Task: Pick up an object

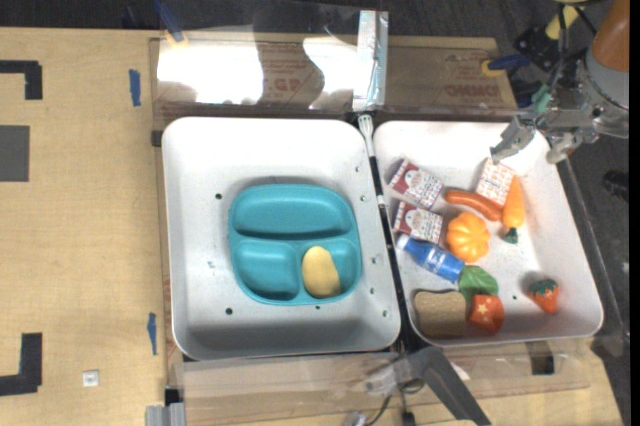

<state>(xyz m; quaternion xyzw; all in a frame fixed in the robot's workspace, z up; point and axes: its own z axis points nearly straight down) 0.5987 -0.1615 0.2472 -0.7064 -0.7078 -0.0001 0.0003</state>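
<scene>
Camera view: hand (533,143) hovers over right bin's (583,244) far corner, fingers spread, nothing between them. Nearest pick, small carton (494,182), just below, apparently touching sausage (474,202) and carrot (513,204). Descend straight, straddle carton alone, clear of bin wall.

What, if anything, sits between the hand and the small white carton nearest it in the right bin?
Nothing visible does. The hand hovers at the upper right of the right white bin, open, just above the small white carton with red print. The orange plastic carrot lies against the carton's right side.
</scene>
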